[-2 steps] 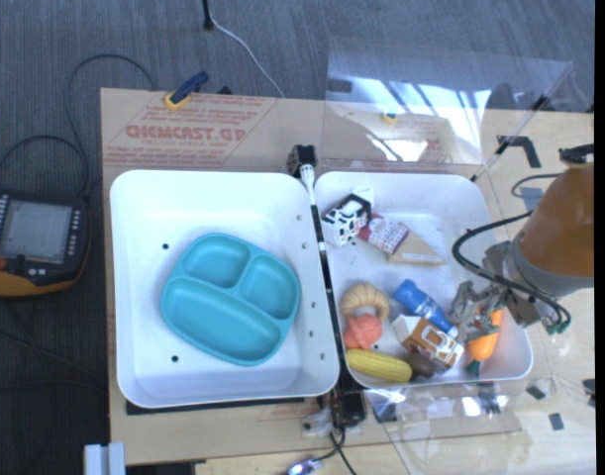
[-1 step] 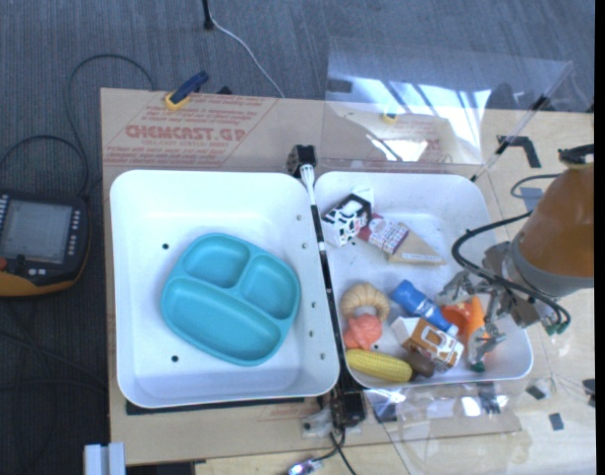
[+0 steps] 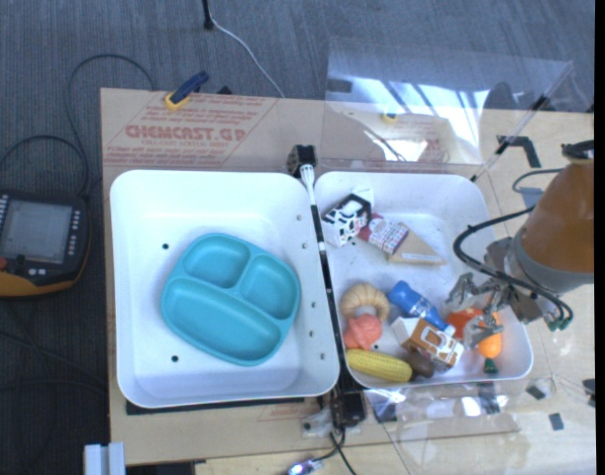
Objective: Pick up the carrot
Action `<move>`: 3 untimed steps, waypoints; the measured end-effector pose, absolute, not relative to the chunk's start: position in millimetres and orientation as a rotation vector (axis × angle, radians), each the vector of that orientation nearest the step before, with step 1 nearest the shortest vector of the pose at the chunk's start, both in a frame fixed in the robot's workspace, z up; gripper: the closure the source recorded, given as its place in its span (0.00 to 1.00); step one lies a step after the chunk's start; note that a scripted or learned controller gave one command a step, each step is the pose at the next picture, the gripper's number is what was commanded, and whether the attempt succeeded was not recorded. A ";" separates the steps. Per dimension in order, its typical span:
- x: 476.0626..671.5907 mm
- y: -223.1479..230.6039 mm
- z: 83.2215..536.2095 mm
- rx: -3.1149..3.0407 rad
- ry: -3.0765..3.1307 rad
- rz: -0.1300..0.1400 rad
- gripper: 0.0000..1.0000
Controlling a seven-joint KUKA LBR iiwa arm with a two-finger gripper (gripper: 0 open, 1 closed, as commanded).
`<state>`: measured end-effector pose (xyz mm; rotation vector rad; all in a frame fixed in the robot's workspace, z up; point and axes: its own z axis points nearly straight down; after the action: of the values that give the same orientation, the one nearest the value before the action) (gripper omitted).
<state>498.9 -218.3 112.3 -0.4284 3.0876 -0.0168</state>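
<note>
The carrot, small and orange with a green tip, lies in the right bin near its front right corner. My gripper hangs just above and slightly left of it, low over the bin, below the orange band of the arm. A small red-orange piece lies right under the gripper, beside the carrot. The wrist and its cables hide the gripper's tips.
The right bin also holds a cow toy, a pink packet, a pale wedge, a croissant, a blue bottle, a peach, a corn cob and a brown toy box. A blue divided plate sits in the left bin.
</note>
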 end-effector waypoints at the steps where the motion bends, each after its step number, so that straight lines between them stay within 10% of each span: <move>1: 493.9 -156.4 139.0 -0.197 3.132 0.000 1.00; 2: 493.2 -157.6 138.4 -0.193 3.134 0.000 0.00; 3: 492.7 -189.6 90.5 0.208 3.127 0.003 0.00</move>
<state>492.7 -189.6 90.5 0.2077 3.1267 0.0026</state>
